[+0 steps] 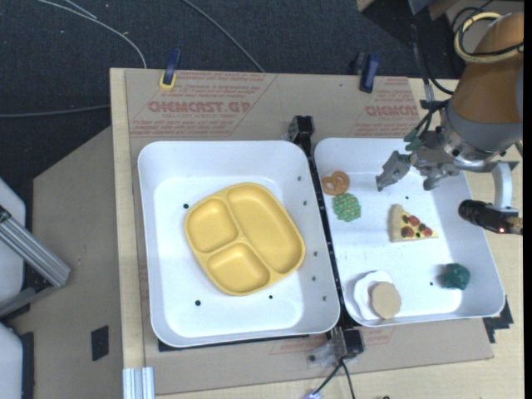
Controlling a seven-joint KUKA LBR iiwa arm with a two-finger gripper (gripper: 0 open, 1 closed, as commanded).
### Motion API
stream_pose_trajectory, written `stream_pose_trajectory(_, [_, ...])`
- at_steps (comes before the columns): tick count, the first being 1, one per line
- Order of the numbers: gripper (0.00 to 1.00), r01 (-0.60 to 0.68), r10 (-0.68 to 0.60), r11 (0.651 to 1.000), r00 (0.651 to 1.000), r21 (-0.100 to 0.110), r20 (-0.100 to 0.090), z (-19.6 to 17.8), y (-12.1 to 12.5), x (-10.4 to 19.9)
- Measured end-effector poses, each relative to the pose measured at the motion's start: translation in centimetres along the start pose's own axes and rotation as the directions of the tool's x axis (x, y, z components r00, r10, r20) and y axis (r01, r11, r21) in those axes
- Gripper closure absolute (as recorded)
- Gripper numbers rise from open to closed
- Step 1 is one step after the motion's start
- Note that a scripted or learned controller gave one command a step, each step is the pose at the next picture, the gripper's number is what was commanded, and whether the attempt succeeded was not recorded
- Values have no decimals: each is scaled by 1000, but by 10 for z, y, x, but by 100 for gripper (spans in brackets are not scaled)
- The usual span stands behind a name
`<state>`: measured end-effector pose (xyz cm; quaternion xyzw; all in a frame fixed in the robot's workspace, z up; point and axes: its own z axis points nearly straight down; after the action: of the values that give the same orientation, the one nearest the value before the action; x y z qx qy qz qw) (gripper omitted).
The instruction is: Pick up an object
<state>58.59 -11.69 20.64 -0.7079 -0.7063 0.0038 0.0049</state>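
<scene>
The hand (416, 175) hung open and empty over the right bin (478, 302), above a pretzel (337, 183), green broccoli (347, 208), triangular pizza slice (410, 224), teal lump (454, 277) and round cookie (385, 299).

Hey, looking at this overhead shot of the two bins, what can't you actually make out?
- Arm, camera view: upper part cut off by the top right edge.
- Dark green object: too small to identify.
- Round tan item: its identity is unclear; it partly covers a white piece.
- Board lettering: faint, partly unreadable.
</scene>
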Motion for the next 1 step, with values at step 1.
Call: stream_pose_trajectory(1, [0,2,-2,1000,1000,-12,2,-6,3,0])
